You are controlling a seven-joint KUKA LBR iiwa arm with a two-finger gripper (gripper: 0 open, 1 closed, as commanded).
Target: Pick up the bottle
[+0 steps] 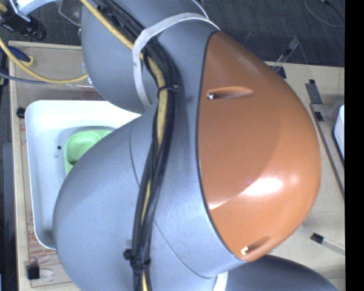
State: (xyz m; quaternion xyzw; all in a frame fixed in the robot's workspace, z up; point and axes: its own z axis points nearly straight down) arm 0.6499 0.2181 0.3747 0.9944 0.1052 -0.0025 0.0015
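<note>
The grey arm with its orange band [255,144] fills most of the camera view and hides nearly all of both bins. A pale green object [84,144] shows in the left white bin [39,162], just past the arm's edge; only part of it is visible, so I cannot tell if it is the bottle. The rest of the bin's contents are hidden behind the arm.
The left bin's white rim [31,120] runs along the left side. A yellow cable [24,65] loops over the bench at the top left. Bare bench surface [315,83] shows at the right beside the arm.
</note>
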